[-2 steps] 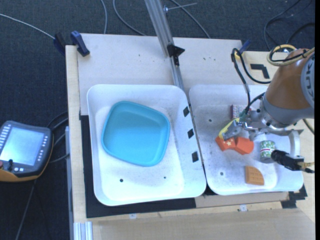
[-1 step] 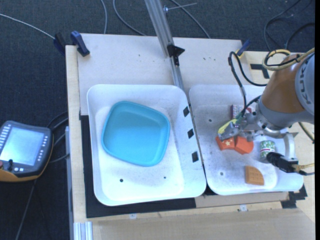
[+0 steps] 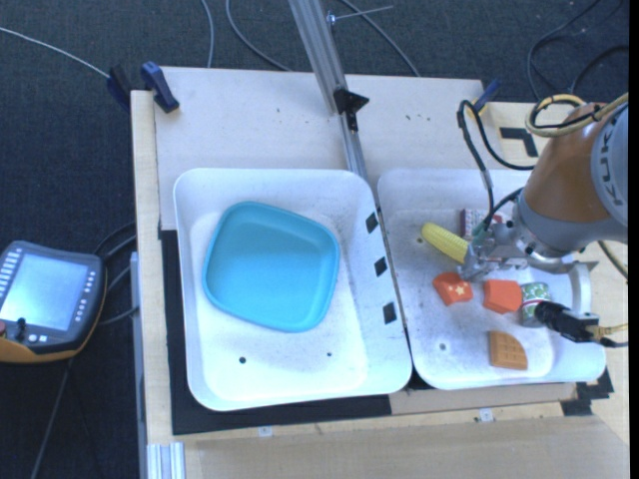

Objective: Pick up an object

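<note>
The gripper point(image 3: 477, 257) is hanging low in the right bin point(image 3: 429, 352), just beside the yellow corn point(image 3: 443, 239) and above the red block point(image 3: 453, 288) — nothing is being lifted — and its opening I cannot tell.

Blue plate point(image 3: 272, 265), white bins point(image 3: 195, 297), yellow corn point(image 3: 443, 239), red-orange piece point(image 3: 452, 289), orange block point(image 3: 502, 295), tan waffle point(image 3: 506, 349).

Slanted overhead view of both bins point(image 3: 300, 387)
</note>
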Available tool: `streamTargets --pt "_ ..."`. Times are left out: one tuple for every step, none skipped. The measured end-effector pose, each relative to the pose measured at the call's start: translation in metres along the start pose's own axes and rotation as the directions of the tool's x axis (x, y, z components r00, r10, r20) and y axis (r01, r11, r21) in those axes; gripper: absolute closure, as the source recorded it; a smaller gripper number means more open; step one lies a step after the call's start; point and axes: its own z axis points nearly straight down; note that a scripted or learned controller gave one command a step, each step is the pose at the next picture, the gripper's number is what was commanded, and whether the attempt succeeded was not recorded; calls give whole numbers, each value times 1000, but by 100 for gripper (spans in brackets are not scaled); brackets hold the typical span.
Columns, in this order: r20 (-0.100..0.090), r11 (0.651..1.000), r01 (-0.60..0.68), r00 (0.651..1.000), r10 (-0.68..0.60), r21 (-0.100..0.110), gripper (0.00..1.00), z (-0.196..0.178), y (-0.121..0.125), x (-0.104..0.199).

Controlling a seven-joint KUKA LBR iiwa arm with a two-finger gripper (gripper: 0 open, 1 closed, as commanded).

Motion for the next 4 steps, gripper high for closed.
streamTargets --pt "-1 1000 -3 1000 3 1 100 -53 8 -6" --pt "-1 1000 -3 1000 3 0 100 -113 11 -7" --pt "-1 1000 -3 1000 3 3 100 -139 12 -7" --pt "-3 1000 1 1000 -1 5 100 -143 25 46"
